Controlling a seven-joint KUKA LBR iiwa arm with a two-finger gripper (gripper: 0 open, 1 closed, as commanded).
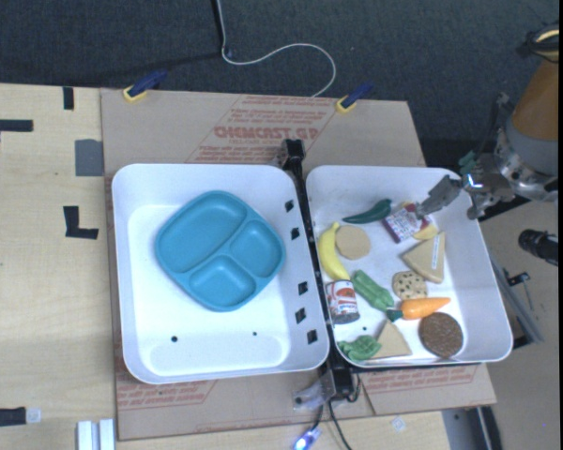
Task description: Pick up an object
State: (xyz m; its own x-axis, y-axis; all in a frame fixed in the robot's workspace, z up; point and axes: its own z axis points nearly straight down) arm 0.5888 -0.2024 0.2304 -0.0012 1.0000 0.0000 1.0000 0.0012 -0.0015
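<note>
1. Because the right bin (469, 251) holds many small items packed close together, a descent onto one item is likely to strike a neighbour and push both aside.
2. The gripper (448, 192) is seen over the upper right part of the right bin, near its far rim. Whether its jaws are apart or together cannot be told from this view; nothing is visibly held between them.
3. The item nearest the gripper is a small red-and-white packet (403, 223), just beside and below the fingertip. It lies flat, so the fingers may slide over it or close on nothing.
4. A green pepper (368, 213) lies just left of the packet. A pale wedge (426, 257) lies just below it. Either could be nudged during a close.
5. Rounded items carry a roll or slip risk: the banana (332, 252), the tan disc (353, 243) touching it, the carrot (421, 307) and the brown round patty (441, 334).
6. Remaining contents of the right bin: a green pod (373, 290), a spotted cookie (408, 284), a small can (343, 301) near the left wall, a leafy green piece (359, 348) and a tan wedge (391, 340) beside it.
7. The left bin (141, 279) holds one blue divided plate (220, 248), lying flat near the centre. Its compartments hold nothing.
8. A candidate object for the task is therefore any item in the right bin; none has been lifted.
</note>
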